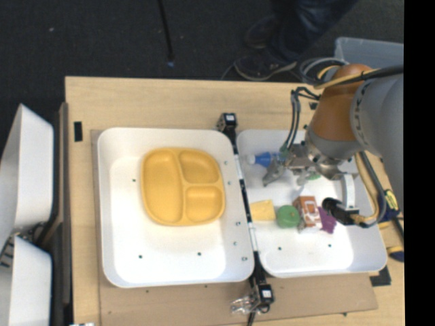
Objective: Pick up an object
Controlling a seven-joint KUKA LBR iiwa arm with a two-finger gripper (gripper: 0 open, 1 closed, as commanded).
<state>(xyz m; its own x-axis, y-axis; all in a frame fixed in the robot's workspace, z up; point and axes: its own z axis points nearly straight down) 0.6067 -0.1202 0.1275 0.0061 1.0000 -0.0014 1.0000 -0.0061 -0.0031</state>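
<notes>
My gripper (289, 174) hangs over the back half of the right bin (319, 260), its two grey fingers spread open with nothing between them. A small blue object (262, 159) lies just to its left, near the bin's back left corner. In front of the gripper a row of items lies across the bin: a yellow block (262, 210), a green round piece (287, 215), an orange-red box (309, 211) and a purple piece (328, 221). The gripper touches none of them.
The left bin (122, 250) holds a yellow divided plate (182, 185). The divider between the bins (243, 202) runs just left of the yellow block. The arm's grey body with its orange band (340, 114) covers the right bin's back right corner.
</notes>
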